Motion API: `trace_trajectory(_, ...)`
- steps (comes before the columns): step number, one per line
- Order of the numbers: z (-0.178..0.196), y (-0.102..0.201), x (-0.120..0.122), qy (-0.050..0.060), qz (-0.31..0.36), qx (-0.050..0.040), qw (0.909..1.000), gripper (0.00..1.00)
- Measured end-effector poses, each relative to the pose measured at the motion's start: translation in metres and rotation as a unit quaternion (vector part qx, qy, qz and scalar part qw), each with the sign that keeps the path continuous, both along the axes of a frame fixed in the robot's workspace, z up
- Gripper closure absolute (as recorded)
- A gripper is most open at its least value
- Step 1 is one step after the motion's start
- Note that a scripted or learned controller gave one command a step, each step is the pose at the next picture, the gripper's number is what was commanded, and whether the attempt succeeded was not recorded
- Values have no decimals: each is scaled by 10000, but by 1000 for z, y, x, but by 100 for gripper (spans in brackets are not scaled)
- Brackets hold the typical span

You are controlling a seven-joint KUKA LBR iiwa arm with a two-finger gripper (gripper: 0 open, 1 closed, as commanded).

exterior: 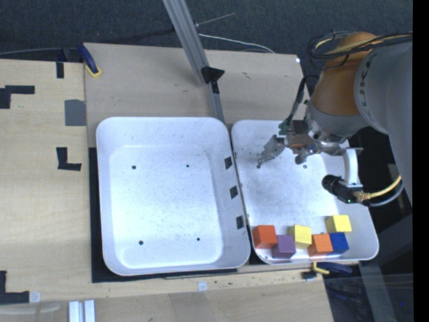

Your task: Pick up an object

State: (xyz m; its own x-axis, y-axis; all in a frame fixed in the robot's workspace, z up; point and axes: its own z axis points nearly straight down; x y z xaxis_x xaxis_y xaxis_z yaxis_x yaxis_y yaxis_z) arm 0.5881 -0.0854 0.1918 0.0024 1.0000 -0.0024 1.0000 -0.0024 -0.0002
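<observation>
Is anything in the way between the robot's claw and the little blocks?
Nothing visible. The gripper hangs over the far part of the right white bin; the small coloured blocks sit along its near edge, with bare bin floor between them.

Six small blocks (301, 239) clustered along right bin's near edge: orange, purple, yellow, blue.

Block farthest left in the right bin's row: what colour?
Orange block, clearest in the camera view.
</observation>
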Motion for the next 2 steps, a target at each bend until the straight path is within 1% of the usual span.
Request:
trace_trajectory(1,-79,-26,32,37,6,0,10000,0)
trace_trajectory(2,5,24,-4,-22,39,21,10000,0)
